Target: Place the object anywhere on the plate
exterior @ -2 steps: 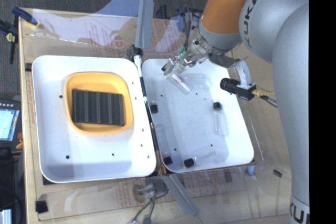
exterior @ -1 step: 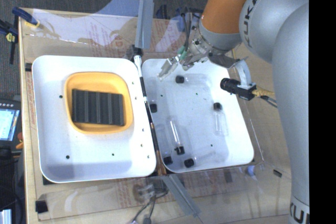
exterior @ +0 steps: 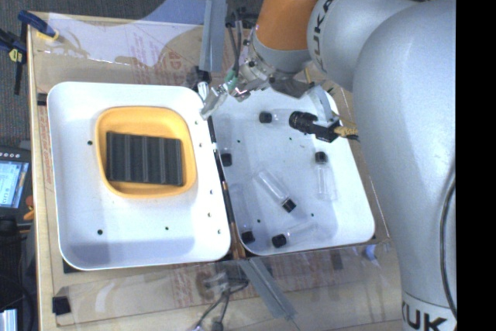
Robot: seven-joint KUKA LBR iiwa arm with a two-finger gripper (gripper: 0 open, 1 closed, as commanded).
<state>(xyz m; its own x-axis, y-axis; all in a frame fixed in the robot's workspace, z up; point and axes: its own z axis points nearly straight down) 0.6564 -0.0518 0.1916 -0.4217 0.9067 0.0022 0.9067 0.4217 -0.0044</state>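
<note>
Claw position: at the far-left corner of the right bin, over the rim where the two bins meet, with the arm reaching across that bin's far edge. Whether the claw is released or clenched cannot be told from this view, nor whether anything is in it.

Task items: three clear vials with black caps, all lying flat on the floor of the right bin.
- One vial lies diagonally near the bin's middle, cap toward the near edge.
- A second vial lies along the right wall, cap toward the far edge.
- A third vial lies close to the near edge, cap toward the left.

All three are apart from the claw, toward the near and right sides of the bin.

Small black pieces also lie on that floor. One is near the far edge and is the closest to the claw, one is by the left wall, and one is in the near-left corner.

Plate: yellow with rounded corners, resting in the far half of the left bin. A dark grey ribbed slab covers its centre. The claw stands just beyond the plate's far-right corner.

Both bins sit on the counter.
</note>
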